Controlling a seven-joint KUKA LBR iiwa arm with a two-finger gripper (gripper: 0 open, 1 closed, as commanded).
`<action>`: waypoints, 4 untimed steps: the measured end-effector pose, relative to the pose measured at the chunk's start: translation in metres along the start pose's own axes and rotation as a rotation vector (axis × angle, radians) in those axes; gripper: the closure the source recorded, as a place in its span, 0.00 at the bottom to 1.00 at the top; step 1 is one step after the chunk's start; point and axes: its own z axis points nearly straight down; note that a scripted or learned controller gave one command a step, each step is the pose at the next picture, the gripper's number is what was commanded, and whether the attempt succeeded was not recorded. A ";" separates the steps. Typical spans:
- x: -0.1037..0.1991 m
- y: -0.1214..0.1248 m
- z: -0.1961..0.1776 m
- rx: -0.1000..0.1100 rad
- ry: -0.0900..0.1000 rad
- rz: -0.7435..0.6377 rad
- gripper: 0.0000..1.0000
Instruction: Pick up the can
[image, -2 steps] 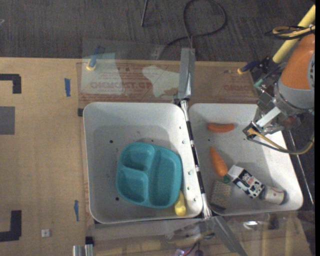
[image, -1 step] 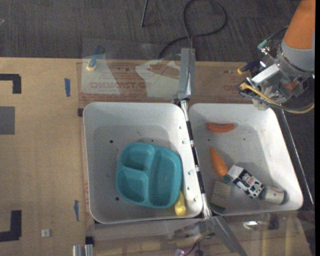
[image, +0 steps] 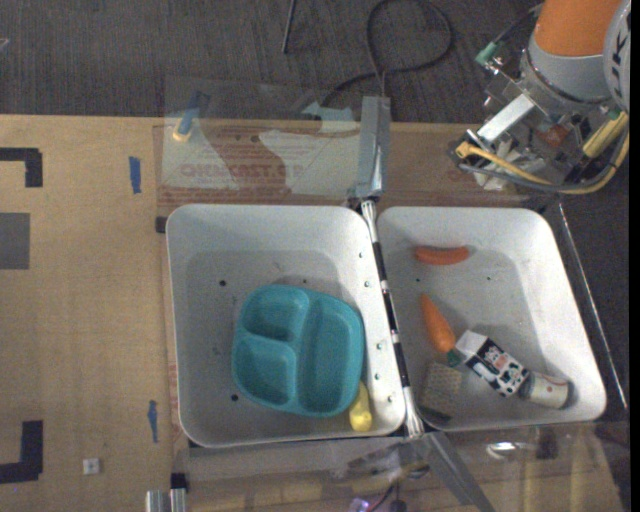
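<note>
Can (image: 549, 389) lies on its side at the right bin's (image: 570, 290) near edge, touching a milk carton (image: 492, 364); 2 carrots (image: 437, 324) lie farther back. Gripper (image: 530, 130) hangs beyond the bin's far rim; its opening cannot be told.

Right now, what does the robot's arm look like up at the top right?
The arm is grey with an orange band above the wrist. Below that sits a cluttered metal wrist assembly with silvery brackets, and yellow cables looping around it.
</note>
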 end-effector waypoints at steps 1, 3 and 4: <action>-0.037 0.060 -0.081 -0.001 0.000 -0.166 1.00; -0.085 0.102 0.078 -0.003 0.001 -0.501 1.00; -0.112 0.081 0.086 0.002 0.001 -0.451 1.00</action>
